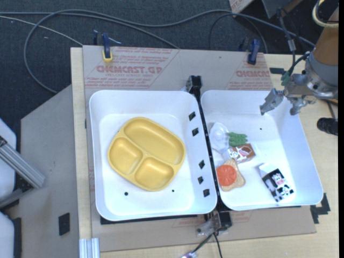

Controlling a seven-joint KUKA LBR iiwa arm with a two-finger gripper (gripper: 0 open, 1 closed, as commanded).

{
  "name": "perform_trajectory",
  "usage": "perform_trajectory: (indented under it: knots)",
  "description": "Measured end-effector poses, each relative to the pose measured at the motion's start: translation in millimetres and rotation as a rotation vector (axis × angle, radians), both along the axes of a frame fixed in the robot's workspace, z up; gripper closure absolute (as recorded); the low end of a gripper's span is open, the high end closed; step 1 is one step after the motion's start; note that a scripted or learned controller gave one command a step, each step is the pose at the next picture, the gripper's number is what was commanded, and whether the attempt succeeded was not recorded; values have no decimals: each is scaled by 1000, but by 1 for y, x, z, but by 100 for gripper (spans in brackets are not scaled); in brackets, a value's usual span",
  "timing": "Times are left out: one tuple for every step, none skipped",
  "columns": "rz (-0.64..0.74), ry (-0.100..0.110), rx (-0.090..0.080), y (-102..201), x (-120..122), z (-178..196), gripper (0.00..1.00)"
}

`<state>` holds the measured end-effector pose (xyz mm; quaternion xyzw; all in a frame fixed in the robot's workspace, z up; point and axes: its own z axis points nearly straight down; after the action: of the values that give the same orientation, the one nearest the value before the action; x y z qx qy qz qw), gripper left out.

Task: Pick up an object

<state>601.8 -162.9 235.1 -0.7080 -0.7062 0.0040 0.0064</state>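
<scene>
My gripper [283, 104] hangs over the far right corner of the right bin [301, 138], its two fingers spread open with nothing between them. Below and to its left, on the bin floor, lie a clear plastic piece [219, 135], a green toy [237, 139], a small brown and red item [243, 152] and an orange slice on a tan piece [229, 176]. A black and white carton [276, 183] lies near the bin's front right. All of these sit well apart from the gripper.
The left bin [102, 144] holds a yellow divided plate [146, 153]. A black divider with clips [200, 138] runs between the bins. Blue clamps [106, 44] [253, 51] grip the board's far edge. Cables cross the dark floor behind.
</scene>
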Motion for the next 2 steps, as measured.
perform_trajectory:
  knots:
    - [3, -14, -3, 0, 3, 8, 0]
    - [2, -9, -2, -2, 6, -35, 0]
